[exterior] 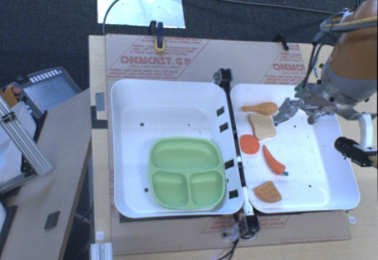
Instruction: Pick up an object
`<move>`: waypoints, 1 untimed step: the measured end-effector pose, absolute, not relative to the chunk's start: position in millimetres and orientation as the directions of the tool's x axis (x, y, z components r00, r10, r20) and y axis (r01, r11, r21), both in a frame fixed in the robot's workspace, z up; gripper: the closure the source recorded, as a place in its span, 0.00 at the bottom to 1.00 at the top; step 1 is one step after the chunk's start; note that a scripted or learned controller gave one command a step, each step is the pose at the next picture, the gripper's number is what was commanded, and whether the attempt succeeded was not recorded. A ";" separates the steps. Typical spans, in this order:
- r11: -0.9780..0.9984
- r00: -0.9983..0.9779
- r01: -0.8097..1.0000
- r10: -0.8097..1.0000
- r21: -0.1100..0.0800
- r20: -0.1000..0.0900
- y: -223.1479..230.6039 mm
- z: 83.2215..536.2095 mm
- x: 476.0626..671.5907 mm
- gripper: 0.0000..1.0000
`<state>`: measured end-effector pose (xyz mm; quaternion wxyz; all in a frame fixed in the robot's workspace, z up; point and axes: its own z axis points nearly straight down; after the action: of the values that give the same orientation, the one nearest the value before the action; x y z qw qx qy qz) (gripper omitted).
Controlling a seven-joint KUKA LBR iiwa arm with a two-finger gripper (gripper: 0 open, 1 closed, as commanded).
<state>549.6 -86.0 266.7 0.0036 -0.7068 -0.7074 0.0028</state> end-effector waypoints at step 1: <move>0.003 -0.003 1.000 1.000 0.002 0.000 -85.9 272.0 551.6 0.00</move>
<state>551.6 -85.9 272.0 -0.0007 -0.7061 -0.7081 -0.0006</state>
